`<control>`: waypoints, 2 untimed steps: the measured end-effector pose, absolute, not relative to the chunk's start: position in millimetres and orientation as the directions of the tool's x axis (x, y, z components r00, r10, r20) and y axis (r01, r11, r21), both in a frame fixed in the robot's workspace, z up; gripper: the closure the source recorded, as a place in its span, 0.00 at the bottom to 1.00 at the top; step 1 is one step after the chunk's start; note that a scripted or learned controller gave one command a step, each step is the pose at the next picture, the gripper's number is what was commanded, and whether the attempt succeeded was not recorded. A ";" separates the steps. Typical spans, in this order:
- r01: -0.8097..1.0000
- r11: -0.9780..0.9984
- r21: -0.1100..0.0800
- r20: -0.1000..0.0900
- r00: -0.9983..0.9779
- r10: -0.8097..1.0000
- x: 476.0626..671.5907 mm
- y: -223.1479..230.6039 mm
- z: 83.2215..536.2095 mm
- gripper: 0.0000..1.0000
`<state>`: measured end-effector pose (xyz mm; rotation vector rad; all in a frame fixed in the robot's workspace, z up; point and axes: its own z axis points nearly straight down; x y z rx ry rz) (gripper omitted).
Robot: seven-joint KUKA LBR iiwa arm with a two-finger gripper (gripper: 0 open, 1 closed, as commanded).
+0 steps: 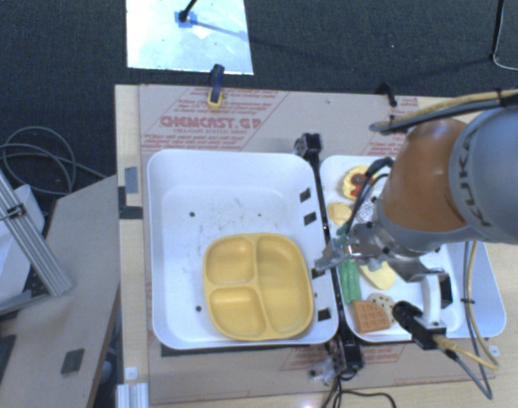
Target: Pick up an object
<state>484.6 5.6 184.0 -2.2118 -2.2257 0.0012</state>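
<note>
The grey arm's end effector (pixel 371 257), its grip state unreadable, hangs over the right white bin (pixel 495 313); it should descend squarely onto the green stick-shaped toy (pixel 350 281) beside the waffle-patterned square (pixel 370 316).

Illumination was even and moderately bright, apparently from overhead. The 2 white bins (pixel 169 228) read slightly overexposed, with soft shading along their inner walls. The yellow tray (pixel 259 286) cast only a faint shadow. A reflective square panel (pixel 189 24) at top showed washed-out glare. The dark floor (pixel 54 58) was underexposed and grainy. Overall sharpness was modest; the arm (pixel 446 181) looked soft, and small items beneath it were poorly resolved. No marked edge distortion was observed.
</note>
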 end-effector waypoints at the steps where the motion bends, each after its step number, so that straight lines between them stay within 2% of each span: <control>1: 1.000 0.004 0.004 0.000 -0.004 1.000 488.0 3.3 195.1 1.00; 2: 1.000 0.008 0.000 0.002 -0.008 1.000 486.4 68.7 183.7 1.00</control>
